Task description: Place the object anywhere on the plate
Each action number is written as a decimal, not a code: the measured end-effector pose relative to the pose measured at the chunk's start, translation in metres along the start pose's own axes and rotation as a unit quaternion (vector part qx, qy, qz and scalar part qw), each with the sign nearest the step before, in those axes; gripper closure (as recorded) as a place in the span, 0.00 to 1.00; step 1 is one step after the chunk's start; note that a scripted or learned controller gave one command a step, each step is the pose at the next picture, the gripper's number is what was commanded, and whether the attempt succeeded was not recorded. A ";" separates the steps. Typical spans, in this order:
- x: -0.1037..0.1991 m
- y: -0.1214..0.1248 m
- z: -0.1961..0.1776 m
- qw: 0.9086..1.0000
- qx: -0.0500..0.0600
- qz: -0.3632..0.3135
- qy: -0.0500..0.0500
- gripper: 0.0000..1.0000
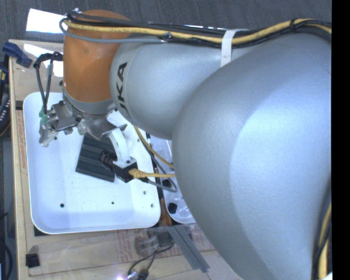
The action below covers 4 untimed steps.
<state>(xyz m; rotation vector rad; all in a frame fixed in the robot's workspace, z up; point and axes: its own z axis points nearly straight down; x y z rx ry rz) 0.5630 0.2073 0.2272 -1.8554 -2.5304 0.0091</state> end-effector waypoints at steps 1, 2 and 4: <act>-0.002 -0.041 0.074 0.969 0.001 0.245 0.000 0.00; -0.002 -0.041 0.074 0.970 0.000 0.245 0.000 0.00; 0.037 -0.080 0.023 0.981 -0.001 0.192 0.001 0.00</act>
